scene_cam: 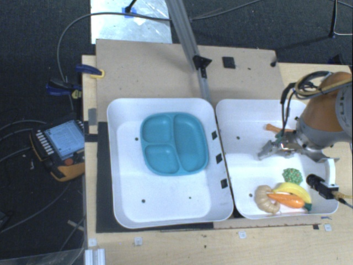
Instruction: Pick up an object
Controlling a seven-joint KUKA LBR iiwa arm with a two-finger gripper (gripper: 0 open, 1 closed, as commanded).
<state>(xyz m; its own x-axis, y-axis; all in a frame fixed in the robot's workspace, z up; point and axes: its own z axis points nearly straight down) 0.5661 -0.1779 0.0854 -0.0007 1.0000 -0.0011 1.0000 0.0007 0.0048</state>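
The arm [325,117] reaches in from the right over the right bin [242,120], with its claw [271,148] hanging low above the bare white floor at that bin's middle. The metal fingers look spread apart with nothing between them, though at this size and blur I would only call that probable. So nothing is held yet.

The things to pick from lie huddled in the near right corner of the same bin: a green broccoli piece [292,175] at the far side of the group, a yellow banana [294,189] below it, an orange carrot [287,200] touching the banana's near side, and a tan knobbly piece [266,199] at the left end, touching the carrot. A small orange item [271,128] lies alone just beyond the claw.

The cluster sits hard by the bin's near wall and right wall, so a claw coming down there has little room on those two sides; the open floor lies to the left and far of it. Because the pieces touch, closing on one risks nudging its neighbours.

The left bin [127,164] carries a blue divided plate [174,143] and has free floor around it. The two bins meet along a shared rim at the table [138,65] centre.
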